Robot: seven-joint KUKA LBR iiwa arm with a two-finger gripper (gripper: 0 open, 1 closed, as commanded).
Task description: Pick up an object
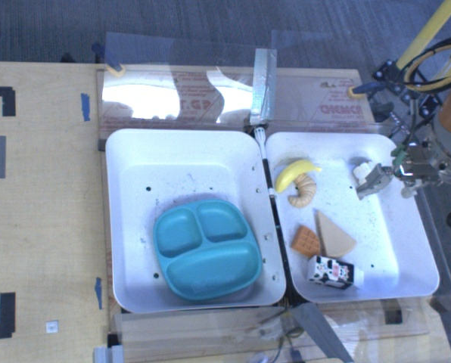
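Hand (pixel 371 178): over right bin's (pixel 415 278) far right, grip unclear, can't tell.
Banana (pixel 293 172): far left, touching croissant (pixel 304 190).

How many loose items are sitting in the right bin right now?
5: banana and croissant touching near the divider, waffle and wedge mid-bin, milk carton at the near edge. The tool may hide another.
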